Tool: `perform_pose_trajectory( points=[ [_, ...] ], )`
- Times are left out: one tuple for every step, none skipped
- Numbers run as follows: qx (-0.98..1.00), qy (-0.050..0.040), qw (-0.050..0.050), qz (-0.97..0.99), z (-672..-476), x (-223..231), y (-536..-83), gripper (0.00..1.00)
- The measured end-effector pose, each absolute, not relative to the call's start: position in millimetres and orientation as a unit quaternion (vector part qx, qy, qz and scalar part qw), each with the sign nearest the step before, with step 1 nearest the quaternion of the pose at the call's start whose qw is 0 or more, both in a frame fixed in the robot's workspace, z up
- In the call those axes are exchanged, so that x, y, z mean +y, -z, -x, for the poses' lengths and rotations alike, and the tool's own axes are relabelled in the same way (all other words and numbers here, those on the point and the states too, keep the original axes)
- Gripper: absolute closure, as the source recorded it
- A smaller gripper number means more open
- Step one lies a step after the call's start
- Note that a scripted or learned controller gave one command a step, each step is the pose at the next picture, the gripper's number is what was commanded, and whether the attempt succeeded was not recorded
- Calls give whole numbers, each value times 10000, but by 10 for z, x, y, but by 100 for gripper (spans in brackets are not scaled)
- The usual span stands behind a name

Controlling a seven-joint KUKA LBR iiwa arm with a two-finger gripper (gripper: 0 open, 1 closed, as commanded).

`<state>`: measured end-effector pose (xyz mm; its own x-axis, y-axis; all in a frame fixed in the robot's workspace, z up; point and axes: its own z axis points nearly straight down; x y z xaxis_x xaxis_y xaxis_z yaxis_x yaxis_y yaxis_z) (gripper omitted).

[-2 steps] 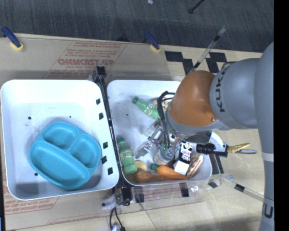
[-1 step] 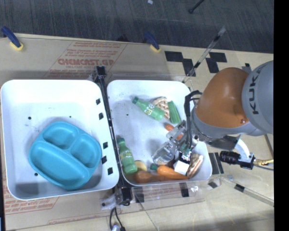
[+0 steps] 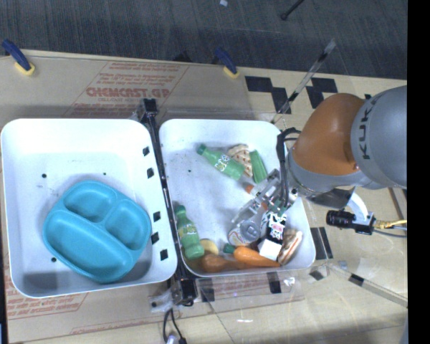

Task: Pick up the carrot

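Note:
The carrot (image 3: 256, 257) is orange with a small green top. It lies flat along the front wall of the right bin (image 3: 201, 131), pointing right. My gripper (image 3: 256, 215) hangs low over the bin's right half, just behind and above the carrot, among the clutter. A black-and-white tag on the gripper sits right over the carrot's thick end. Nothing orange shows in the gripper.
Beside the carrot lie a brown sausage-like piece (image 3: 211, 263), a yellow item (image 3: 209, 246) and a bun (image 3: 293, 244). One green bottle (image 3: 188, 236) lies by the left wall, another (image 3: 221, 160) at the back. The left bin holds a blue divided plate (image 3: 97, 228).

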<state>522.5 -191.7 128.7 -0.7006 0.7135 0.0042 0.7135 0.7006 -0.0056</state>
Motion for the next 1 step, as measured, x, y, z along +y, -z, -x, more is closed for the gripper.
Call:
perform_pose_trajectory(
  points=[
    [-9038, -14, -39, 4278, -5736, -1914, -2342, 0]
  ],
)
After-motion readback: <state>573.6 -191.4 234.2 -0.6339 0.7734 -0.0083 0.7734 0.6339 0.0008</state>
